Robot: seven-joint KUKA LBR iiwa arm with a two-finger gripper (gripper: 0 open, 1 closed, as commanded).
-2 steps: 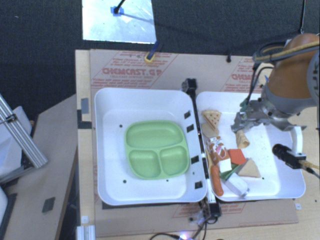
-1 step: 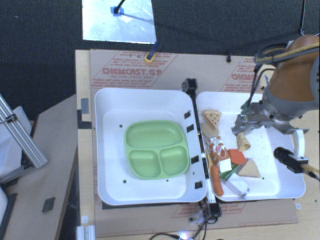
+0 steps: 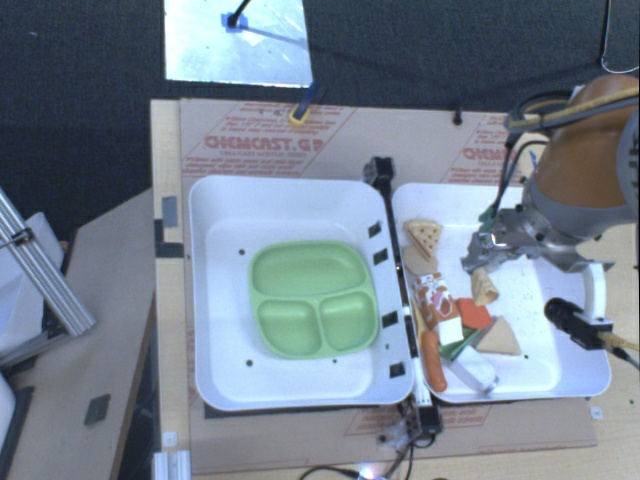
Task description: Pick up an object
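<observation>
The end effector [image 3: 487, 258], grip I cannot tell, hangs just above a small tan piece [image 3: 485, 287] that looks light and stiff; grab its sides.

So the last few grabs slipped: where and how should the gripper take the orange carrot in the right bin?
Grip the carrot across its narrow middle, coming straight down from above. It lies flat and long beside the bin's left wall, so close the gripper across its width.

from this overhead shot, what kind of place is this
Probably a robotics lab's picking bench: a KUKA arm over two white bins, toy food and a green divided tray as test objects.
</observation>
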